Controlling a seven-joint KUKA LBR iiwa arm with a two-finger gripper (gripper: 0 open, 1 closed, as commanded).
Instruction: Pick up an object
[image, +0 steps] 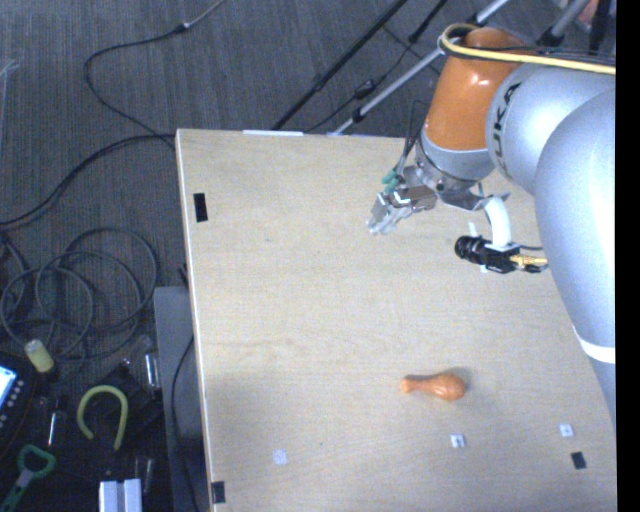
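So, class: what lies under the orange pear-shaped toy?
The orange pear-shaped toy lies on the bare tan board, beside its shadow. The patch of board directly beneath the toy is covered.

Mostly beige, grey and a couple of pops of orange

The surface (300, 300) is a pale tan wood tone with a few small black marks (201, 207) and little white squares (458, 440) near its edges. The object (437, 386) lying on it is orange, pretty close to the orange band (465, 90) on the silver-grey arm (570, 170). The hand (385, 217) looks pale metallic with a tiny bit of green on it. The floor (90, 120) is dark grey carpet with black cables (80, 280) looping over it, plus a yellow-green hook thing (102, 410) lower left.
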